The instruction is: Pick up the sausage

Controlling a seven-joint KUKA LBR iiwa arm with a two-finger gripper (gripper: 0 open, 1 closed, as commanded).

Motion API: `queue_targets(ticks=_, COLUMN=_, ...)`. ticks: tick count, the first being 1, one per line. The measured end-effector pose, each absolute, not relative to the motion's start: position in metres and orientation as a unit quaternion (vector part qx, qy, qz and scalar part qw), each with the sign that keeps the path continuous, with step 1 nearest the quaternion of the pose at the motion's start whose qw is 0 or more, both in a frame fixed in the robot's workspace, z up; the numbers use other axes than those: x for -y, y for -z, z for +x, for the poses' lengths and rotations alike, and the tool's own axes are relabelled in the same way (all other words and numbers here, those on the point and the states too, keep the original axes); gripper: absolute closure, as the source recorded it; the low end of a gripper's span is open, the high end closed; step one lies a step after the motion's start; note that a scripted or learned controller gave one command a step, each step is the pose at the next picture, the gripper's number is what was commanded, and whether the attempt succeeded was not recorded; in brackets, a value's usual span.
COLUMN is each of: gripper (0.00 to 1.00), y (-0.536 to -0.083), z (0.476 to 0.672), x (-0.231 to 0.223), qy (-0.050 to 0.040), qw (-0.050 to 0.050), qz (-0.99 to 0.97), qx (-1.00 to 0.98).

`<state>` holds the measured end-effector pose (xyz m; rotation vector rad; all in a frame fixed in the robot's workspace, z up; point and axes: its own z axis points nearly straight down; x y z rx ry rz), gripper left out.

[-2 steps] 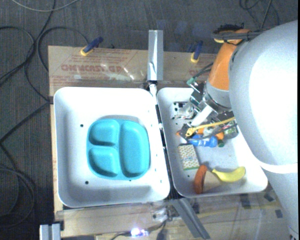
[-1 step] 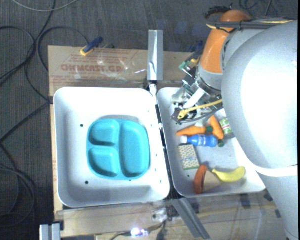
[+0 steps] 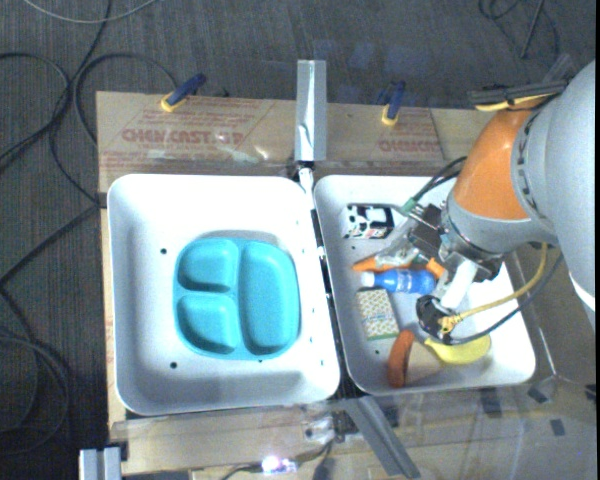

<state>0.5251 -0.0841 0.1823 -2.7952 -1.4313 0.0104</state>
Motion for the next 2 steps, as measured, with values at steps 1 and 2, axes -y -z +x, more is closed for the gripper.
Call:
queue_targets(ticks=1, gripper=0.00, y=-0.0987, z=0.4956, x=0.1281, qy=0.0057, qw=-0.004, qz=-0.887, qx=0.462)
queue_targets(ticks=2, gripper=0.00, y=-0.0932, z=0.4919, x=0.1182, qy=0.0109, qw=-0.005, qz=-0.919, qx=0.394)
